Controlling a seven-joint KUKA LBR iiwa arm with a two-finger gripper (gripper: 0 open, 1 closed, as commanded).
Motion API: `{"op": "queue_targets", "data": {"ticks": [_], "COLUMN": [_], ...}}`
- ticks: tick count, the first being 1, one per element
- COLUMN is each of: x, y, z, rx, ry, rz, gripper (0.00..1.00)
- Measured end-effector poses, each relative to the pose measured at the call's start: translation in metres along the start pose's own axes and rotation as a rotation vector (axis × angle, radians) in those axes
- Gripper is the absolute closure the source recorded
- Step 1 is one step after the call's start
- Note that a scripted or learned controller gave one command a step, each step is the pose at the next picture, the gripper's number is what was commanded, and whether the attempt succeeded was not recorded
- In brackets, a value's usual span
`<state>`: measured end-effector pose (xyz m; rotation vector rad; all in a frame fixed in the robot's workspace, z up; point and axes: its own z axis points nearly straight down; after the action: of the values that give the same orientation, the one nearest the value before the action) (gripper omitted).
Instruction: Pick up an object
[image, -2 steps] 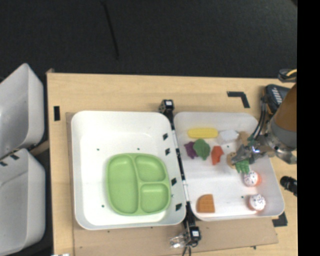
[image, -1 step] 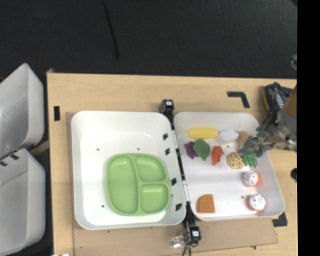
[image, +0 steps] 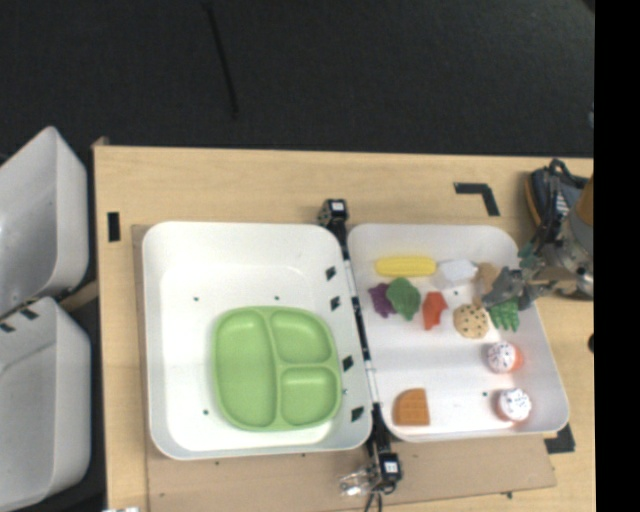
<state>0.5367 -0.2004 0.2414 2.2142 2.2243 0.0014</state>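
Tan table (image: 250, 185), two white bins; end effector (image: 510, 290) low beside green toy (image: 506, 316), grip state unclear; crowded cookie (image: 470, 321) could get bumped, spoiling pick

Two white bins (image: 160, 300), one green divided plate (image: 275, 368), about ten small toy foods (image: 405, 266)

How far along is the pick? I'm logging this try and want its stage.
Early stage, it seems. Done: the gripper has reached into the right bin, down by the green toy and the cookie. In hand: nothing visibly held; the jaws are too blurred to read. Left: grasping and lifting an object. The green plate sits in the left bin.
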Motion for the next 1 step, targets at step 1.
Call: {"op": "queue_targets", "data": {"ticks": [1], "x": [0.0455], "y": [0.0343], "z": [-0.0096], "rx": [-0.001], "ry": [0.001], "rz": [-0.002], "gripper": [1.00]}}
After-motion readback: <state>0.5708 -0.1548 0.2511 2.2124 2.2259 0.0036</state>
